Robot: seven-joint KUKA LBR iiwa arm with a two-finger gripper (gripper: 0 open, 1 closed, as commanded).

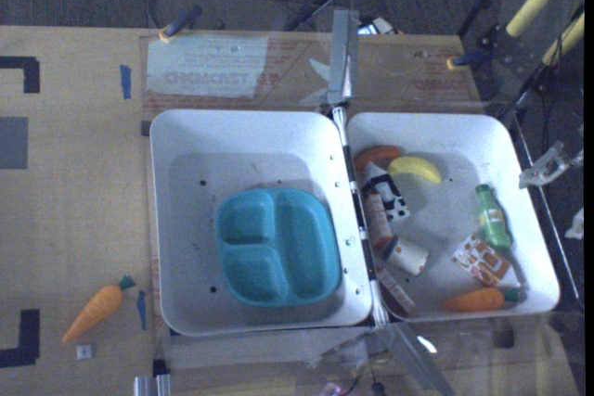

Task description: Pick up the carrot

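Carrots show in two places, so check which one you mean. One carrot [93, 312] lies on the bare bench [65, 199], outside the bins, at about 8 o'clock from the left bin [186, 144], its green top pointing toward 1 o'clock. A second carrot [478, 300] lies inside the right bin [445, 127] at about 5 o'clock, close to the near wall, with its green end toward 3 o'clock.

The bench is tan board with black corner marks and small blue tape strips on its left part. The two white bins sit side by side, touching along their middle walls. In the left bin you see a teal divided plate [278, 246] with three compartments, lying flat and a little toward 5 o'clock of the bin's centre.

The right bin is crowded. A green bottle [493, 218] lies at 3 o'clock. An orange-and-white packet [483, 260] sits just below it, near the second carrot. A yellow banana [415, 169] lies at 11 o'clock, with a reddish oblong item [376, 156] just beside it toward 9 o'clock. A black-and-white carton [388, 199] lies at 9 o'clock, and a small white cylinder [408, 255] lies tipped at 7 o'clock.

You cannot tell from this view whether the gripper is open or closed.
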